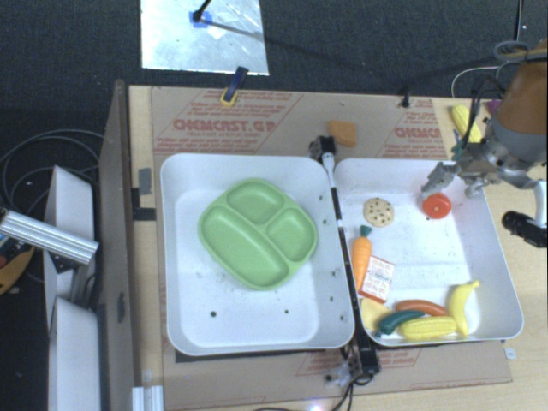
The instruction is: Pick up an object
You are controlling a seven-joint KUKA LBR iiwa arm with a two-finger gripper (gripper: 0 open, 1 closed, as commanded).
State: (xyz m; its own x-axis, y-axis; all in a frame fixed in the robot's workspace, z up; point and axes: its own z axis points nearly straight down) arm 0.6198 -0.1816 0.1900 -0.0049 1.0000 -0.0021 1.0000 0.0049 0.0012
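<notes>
The tomato (437, 205) lies in the right bin (479, 255) near its far edge, round, with no long axis to line up on. The hand (455, 175) hangs just beyond it toward the far right corner, close above, and I cannot tell how wide it stands. A cookie (378, 211) sits to the tomato's left, a carrot (361, 258) nearer the dividing edge

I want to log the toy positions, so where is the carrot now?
In the camera view, the carrot lies in the right bin, against its left wall, just below the cookie and above the small red-and-white packet.
</notes>
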